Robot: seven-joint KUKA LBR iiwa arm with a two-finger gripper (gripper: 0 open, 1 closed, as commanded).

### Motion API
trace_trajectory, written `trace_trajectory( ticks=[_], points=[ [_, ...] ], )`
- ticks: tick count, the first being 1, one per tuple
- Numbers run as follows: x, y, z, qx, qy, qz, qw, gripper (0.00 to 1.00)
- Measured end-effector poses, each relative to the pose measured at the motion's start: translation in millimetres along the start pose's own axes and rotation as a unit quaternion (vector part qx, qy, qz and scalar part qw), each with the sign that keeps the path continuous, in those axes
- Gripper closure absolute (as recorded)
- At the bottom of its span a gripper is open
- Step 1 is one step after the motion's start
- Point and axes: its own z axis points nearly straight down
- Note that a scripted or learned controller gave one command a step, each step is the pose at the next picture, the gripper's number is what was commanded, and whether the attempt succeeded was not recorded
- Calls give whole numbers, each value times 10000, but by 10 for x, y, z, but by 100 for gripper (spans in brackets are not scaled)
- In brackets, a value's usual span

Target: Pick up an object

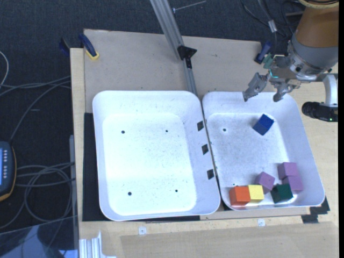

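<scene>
Looking down, camera view: two white bins side by side on a tan bench, left bin (145,155) and right bin (236,144).
Arm: grey with orange band (318,15), entering from 2 o'clock of the scene.
Gripper (263,93): hanging over the far rim of the right bin, at 12 o'clock of that bin; fingers (251,90) spread apart, nothing between them.
Blue cube (263,124): deep blue, small, tilted on a corner so one face catches light; lying on the bin floor toward 1 o'clock of the right bin, just below the gripper and apart from it.
Cluster at 5 o'clock of the right bin: orange block (240,194) touching yellow block (256,193); dark green block (280,193) just beside them at 3 o'clock of the yellow one.
Purple pieces: one purple block (266,179) just above the yellow one; two more (291,175) stacked close at the bin's right wall, near the green block.
Metal rail (172,31): grey, slanting from 12 o'clock of the scene down to the gap between the bins.
Blue clamp (88,45): at 11 o'clock, on the bench's far left corner.
Cables (32,95): looping over the dark floor at 9 o'clock.
</scene>
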Motion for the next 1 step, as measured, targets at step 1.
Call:
trace_trajectory(
  ticks=[1],
  points=[
    [-1, 0, 0, -2, 0, 2, 10000, 0]
  ],
)
